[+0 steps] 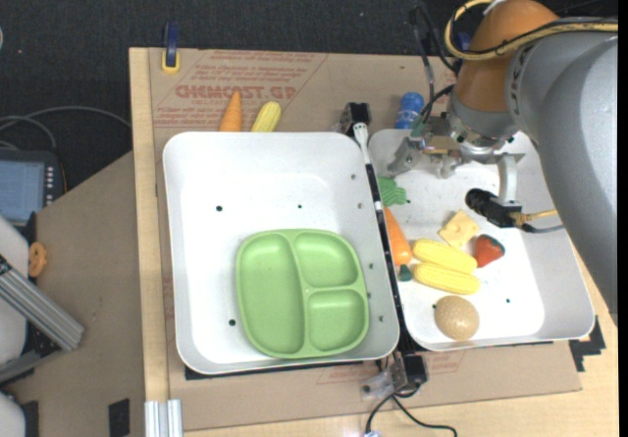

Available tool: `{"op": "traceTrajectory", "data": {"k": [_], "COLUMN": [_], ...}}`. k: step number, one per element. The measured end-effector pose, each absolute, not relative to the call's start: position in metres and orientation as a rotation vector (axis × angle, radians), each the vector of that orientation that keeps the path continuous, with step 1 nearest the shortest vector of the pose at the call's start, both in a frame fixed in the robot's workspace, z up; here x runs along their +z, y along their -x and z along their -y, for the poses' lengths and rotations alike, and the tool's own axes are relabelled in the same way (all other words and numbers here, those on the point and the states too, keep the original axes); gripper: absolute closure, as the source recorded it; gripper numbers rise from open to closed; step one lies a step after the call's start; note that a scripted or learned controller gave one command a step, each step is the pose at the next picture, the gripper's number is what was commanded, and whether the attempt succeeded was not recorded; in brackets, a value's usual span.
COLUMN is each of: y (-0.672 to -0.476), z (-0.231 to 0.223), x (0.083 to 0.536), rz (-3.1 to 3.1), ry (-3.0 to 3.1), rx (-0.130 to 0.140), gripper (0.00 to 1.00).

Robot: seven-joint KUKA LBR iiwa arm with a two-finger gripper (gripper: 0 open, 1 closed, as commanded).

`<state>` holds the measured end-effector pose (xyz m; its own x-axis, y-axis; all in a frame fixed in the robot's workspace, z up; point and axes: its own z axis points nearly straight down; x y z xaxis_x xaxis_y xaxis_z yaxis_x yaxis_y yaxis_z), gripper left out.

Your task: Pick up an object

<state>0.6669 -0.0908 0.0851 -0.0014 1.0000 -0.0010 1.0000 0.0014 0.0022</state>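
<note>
Bananas (446, 266) lie well below the pincer (439, 152).

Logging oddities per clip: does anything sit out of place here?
Yes. A carrot and a corn cob lie on the cardboard behind the left bin, outside both bins.

Smooth, slightly glossy white plastic is seen in the bin (549, 312) beneath the claw (432, 152). Left of the claw, a matt green plastic divided plate (299, 293) is shown in the other bin (196, 229). Shiny plastic toy bananas (446, 266) and a dull, speckled tan egg (456, 317) lie below the claw. Matt brown cardboard (235, 86) is laid under both bins.
</note>
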Motion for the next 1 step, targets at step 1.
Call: {"op": "traceTrajectory", "data": {"k": [1], "y": [-0.6669], "z": [0.0908], "x": [0.0851], "rz": [-2.221], "ry": [-2.218], "rx": [0.001], "gripper": [0.0]}}
